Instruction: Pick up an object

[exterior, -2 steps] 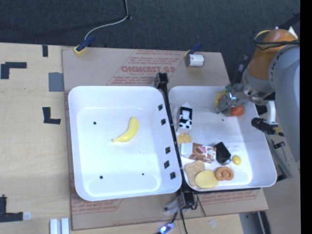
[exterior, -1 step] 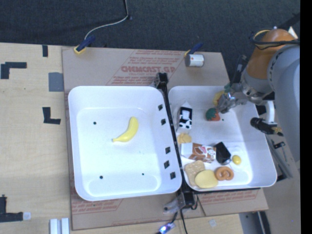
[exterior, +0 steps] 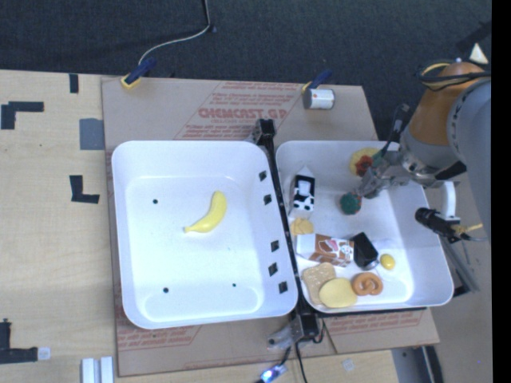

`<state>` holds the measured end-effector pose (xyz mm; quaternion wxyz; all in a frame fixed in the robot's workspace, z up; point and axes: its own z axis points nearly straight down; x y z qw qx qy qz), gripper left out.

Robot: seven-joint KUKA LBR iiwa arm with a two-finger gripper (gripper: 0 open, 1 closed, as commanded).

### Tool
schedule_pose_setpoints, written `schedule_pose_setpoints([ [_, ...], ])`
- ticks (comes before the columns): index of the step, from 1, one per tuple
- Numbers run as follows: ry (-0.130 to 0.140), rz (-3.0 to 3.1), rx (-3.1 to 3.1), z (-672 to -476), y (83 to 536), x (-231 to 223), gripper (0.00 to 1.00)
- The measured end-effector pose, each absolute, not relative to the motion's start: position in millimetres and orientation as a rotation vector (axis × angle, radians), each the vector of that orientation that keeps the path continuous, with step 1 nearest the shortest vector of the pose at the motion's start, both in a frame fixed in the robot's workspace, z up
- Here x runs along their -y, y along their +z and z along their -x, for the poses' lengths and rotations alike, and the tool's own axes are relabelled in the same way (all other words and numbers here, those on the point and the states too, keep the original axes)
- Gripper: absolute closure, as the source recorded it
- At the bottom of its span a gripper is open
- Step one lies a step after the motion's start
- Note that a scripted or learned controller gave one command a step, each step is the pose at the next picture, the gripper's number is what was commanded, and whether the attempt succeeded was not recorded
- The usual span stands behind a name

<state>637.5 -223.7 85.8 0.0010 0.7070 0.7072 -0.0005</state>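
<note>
At the far left of the frame, a pale bench top (exterior: 48, 238) with dark markers is seen, and a cardboard sheet (exterior: 239, 114) lies under both bins. The left bin (exterior: 136, 294) holds a banana (exterior: 207, 213) near its centre, well apart from everything else.

Past the black divider (exterior: 275, 214) at mid-frame, the right bin (exterior: 423, 290) is crowded. A black-and-white carton (exterior: 302, 195) stands near its left wall. A cluster of toy foods, among them a yellow disc (exterior: 338, 293), a pretzel (exterior: 368, 283) and a black block (exterior: 364, 250), is packed along the lower part of the bin. A green ball (exterior: 350, 204) sits in the upper middle.

The gripper (exterior: 369, 183) is seen just above and right of the green ball, near it, at the upper right. Whether its jaws are apart or together cannot be told, and nothing is seen between them.

Judged from here, the ball is the likely target. Being round, it could be nudged and rolled away by an off-centre descent, or squeezed out on closing. The nearby red-and-yellow item (exterior: 363, 162) by the back wall could also be struck.

Dark carpet (exterior: 319, 14) fills the top of the frame, crossed by a cable (exterior: 192, 30).
</note>
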Motion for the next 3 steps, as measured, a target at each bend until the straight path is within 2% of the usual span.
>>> schedule_pose_setpoints([
  [1, 0.0, -2.217, -2.22, -635.9, 85.9, 223.5, 1.0],
  [2, 0.0, -2.217, -2.22, -619.9, 86.2, 223.3, 1.0],
  [3, 0.001, -2.216, -2.224, -669.5, 84.9, 222.6, 1.0],
])
